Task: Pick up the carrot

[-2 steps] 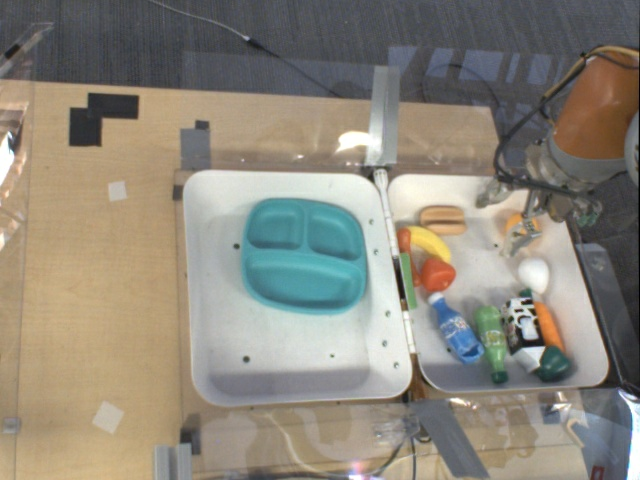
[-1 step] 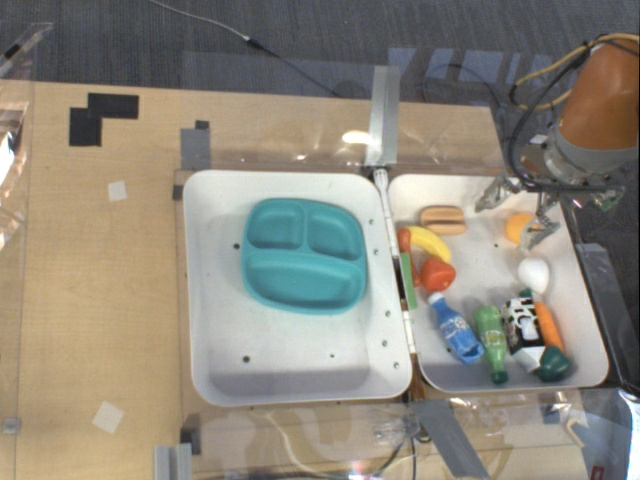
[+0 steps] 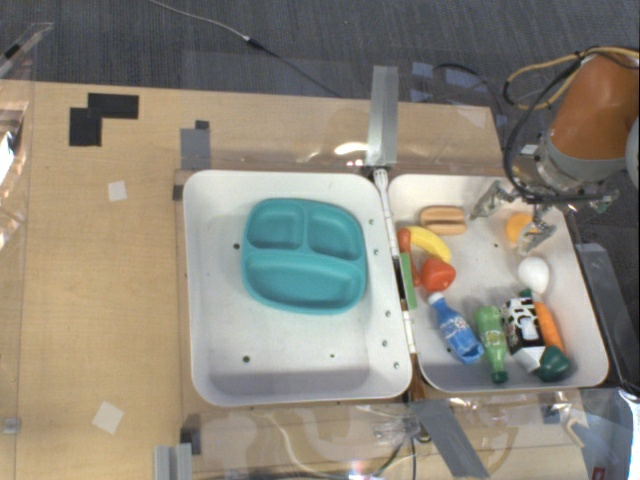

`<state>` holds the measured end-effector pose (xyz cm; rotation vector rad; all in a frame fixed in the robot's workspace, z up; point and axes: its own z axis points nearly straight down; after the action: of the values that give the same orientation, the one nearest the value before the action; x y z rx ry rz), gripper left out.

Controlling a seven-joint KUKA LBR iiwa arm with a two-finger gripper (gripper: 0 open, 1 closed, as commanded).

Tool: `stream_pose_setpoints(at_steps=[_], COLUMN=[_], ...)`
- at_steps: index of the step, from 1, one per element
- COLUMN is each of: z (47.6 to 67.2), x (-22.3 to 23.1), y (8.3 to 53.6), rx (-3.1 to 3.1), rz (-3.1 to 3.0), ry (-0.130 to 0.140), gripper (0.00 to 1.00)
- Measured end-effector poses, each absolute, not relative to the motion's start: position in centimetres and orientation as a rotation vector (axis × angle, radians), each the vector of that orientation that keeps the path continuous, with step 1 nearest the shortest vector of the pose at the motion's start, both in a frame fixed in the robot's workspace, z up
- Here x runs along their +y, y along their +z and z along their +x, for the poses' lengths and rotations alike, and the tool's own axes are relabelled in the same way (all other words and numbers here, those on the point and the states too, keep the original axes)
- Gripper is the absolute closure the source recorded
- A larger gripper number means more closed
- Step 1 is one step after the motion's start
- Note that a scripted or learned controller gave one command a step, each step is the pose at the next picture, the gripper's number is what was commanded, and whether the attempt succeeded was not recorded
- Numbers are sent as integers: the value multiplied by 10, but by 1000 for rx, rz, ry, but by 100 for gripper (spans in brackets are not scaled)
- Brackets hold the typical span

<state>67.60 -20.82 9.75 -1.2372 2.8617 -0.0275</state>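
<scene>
Arm (image 3: pixel 595 118) cut off by right edge; carrot (image 3: pixel 548 326) partly hidden behind milk carton (image 3: pixel 522 324).

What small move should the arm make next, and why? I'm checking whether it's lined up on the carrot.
Probably travel toward the near right corner of the right bin. The gripper hangs at the far end, by a yellow piece, while the carrot lies beside the cow-print carton, untouched.

A: What lies beyond the table (image 3: pixel 90 298)?

B: Dark grey carpet floor (image 3: pixel 300 13) along the far side, with a thin cable (image 3: pixel 200 18) trailing across it.

A: And the table itself?

B: Pale wood under a clear sheet, black tape patches (image 3: pixel 100 116) at the far left, small white squares (image 3: pixel 118 190) scattered, grey brackets (image 3: pixel 384 108) at the edges.
</scene>
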Motion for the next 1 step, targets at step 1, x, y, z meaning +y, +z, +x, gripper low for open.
stream_pose_setpoints(at_steps=[1], z=[654], x=[-209], y=[96], rx=[2780], rz=[-1419], ry=[-28], gripper=[0])
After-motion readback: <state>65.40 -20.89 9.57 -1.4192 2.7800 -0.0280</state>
